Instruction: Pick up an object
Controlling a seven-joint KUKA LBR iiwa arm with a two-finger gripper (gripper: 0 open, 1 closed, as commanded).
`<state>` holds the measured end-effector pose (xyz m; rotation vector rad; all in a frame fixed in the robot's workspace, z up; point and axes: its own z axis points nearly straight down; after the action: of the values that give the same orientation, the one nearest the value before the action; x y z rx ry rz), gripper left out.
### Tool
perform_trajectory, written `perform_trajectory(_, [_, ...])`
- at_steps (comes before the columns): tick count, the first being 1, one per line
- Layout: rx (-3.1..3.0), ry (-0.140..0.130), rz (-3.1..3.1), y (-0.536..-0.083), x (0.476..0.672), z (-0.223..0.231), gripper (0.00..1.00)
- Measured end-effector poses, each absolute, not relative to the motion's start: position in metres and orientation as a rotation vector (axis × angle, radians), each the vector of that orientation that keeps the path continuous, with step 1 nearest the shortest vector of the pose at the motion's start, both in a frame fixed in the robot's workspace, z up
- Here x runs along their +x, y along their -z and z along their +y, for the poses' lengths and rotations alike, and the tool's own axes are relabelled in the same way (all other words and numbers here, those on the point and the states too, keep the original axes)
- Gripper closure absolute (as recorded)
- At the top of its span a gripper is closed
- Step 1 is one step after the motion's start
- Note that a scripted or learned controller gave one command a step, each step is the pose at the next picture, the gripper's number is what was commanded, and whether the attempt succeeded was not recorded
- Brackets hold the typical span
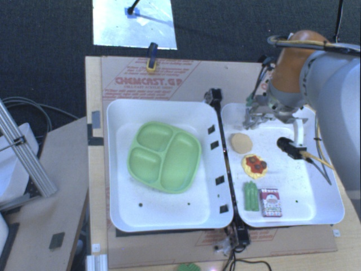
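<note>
Hanging over the far corner of the shallow white right-hand bin [324,205], the grey arm's gripper [260,117] carries nothing I can see; how wide it stands I cannot tell. In that bin lie, from largest down, a round tan cookie-like disc [242,143] just beneath the gripper, a small yellow pizza-like piece with red topping [255,166], a red and white box [271,202] and a green ridged stick [250,196]. These are probably light, rigid toys; the disc's edges look easiest to pinch. Beside this bin, the left-hand white bin [121,208] holds a pale green divided plastic tray [164,157], all on a cardboard-covered worktop [169,78] over dark carpet.
</note>
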<state>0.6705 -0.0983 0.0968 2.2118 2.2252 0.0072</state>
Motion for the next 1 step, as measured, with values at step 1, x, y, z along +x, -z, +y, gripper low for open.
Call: perform_trajectory(1, [2.223, 0.002, 2.222, -0.1474, 0.6118, -0.1113, 1.0])
